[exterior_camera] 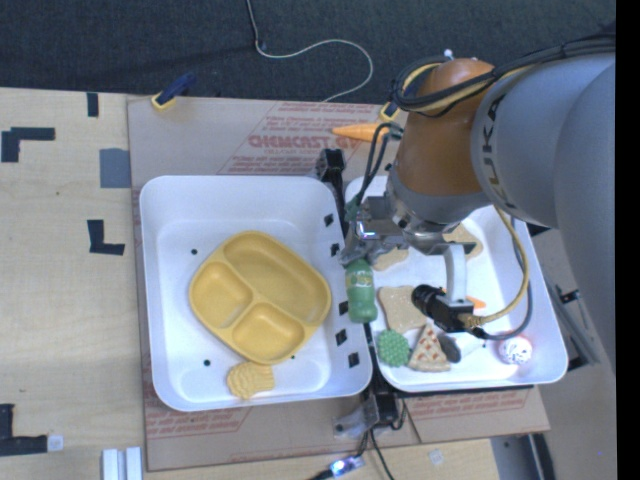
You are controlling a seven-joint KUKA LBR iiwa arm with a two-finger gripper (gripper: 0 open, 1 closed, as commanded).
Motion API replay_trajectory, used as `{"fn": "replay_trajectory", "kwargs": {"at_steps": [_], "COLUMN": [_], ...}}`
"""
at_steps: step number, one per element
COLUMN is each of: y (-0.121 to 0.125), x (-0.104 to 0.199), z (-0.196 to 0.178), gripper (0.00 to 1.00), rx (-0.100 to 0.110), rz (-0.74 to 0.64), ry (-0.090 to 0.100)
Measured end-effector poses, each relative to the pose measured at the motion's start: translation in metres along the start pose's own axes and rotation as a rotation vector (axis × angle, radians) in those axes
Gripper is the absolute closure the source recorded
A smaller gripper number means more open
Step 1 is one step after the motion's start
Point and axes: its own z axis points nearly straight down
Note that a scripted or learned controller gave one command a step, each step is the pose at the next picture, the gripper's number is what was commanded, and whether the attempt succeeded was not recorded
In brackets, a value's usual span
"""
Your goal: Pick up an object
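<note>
Over the right bin [545, 368] the grey arm hangs, its gripper [360, 258] at the bin's left edge; whether it is apart or together cannot be told. Just below it a green bottle-shaped toy [361, 293] lies along the divide between the bins. Near it in the right bin sit a green round piece [393, 348], a pizza slice [430, 350], a tan slice [400, 305] and a small white ball [516, 350]. Left bin [160, 208] bears a yellow divided tray [260, 295], with a yellow waffle-like piece [249, 378] at its near edge.
</note>
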Motion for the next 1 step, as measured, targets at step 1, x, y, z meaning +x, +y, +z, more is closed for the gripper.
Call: {"fn": "replay_trajectory", "kwargs": {"at_steps": [1], "y": [-0.0273], "x": [0.0387], "z": [0.0018], "gripper": [1.00], "rx": [-0.001], "rz": [0.000], "ry": [0.000]}}
